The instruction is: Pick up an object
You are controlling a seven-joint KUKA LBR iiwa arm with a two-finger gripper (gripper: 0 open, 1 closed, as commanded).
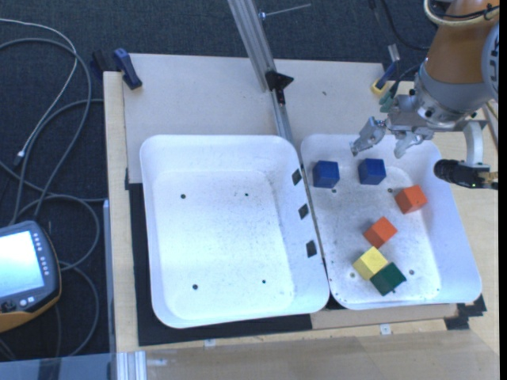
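Observation:
The right bin (444, 267) holds several blocks. Two blue cubes lie at its far end, one at the left (325, 173) and one to its right (371, 170). An orange block (410, 199) sits near the right wall, another orange block (380, 232) lies in the middle, and a yellow block (370, 262) touches a green block (387, 279) at the near end. My gripper (386, 142) hangs over the bin's far rim, just above and behind the right blue cube. Its fingers are spread open with nothing between them.
The left bin (222, 228) lies beside the right one, with black clips (303, 210) along the shared wall. A slanted metal pole (253, 38) rises behind the bins. A black fixture (463, 172) sticks in at the right bin's right edge. A teach pendant (24, 271) lies at far left.

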